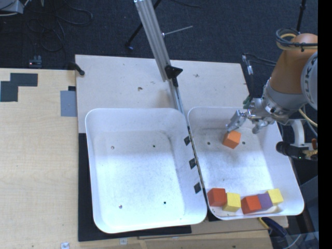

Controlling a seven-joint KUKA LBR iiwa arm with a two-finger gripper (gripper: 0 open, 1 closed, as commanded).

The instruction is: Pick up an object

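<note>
A: Orange cube (232, 139) location?
B: Right bin (290, 185), toward its far edge, just below the gripper (248, 119).
A: Jaws?
B: Spread; nothing between them. Cube tilted, contact with the bin floor unclear.
A: Other items?
B: Row of blocks (245, 200) along the bin's near edge.

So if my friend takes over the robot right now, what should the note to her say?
Gripper: over the right bin, fingers spread open, holding nothing.
Orange cube: tilted, just below the fingers, not between them. I can't tell if it touches the bin floor.
Other blocks: red, yellow, orange, purple and yellow, in a row along the right bin's near wall.
Left bin: no blocks in it.
Done: arm is at the cube.
Left: close on it and lift.
</note>
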